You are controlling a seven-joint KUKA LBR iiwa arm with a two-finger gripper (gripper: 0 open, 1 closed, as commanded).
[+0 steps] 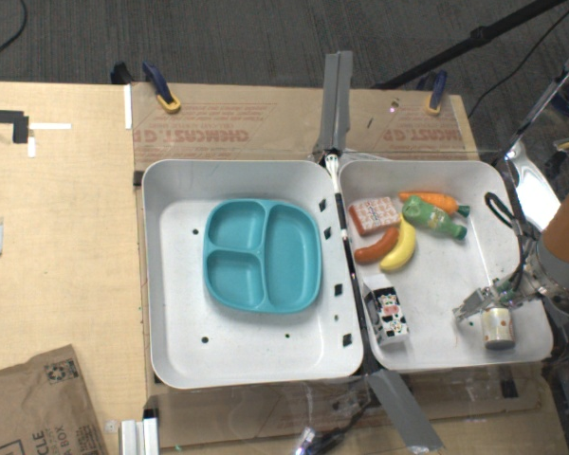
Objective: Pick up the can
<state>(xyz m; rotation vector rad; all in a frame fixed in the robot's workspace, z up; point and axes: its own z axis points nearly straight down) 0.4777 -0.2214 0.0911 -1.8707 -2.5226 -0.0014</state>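
Look to the near right corner of the right-hand shallow white bin: the small silver metal can lies there close to the rim, well apart from the food cluster further back, so you have room around it. The hand hangs just above and beside the can, reaching in from the right; you cannot tell how it is set, nor whether it touches the can. The teal divided plate sits in the left bin, out of the way.
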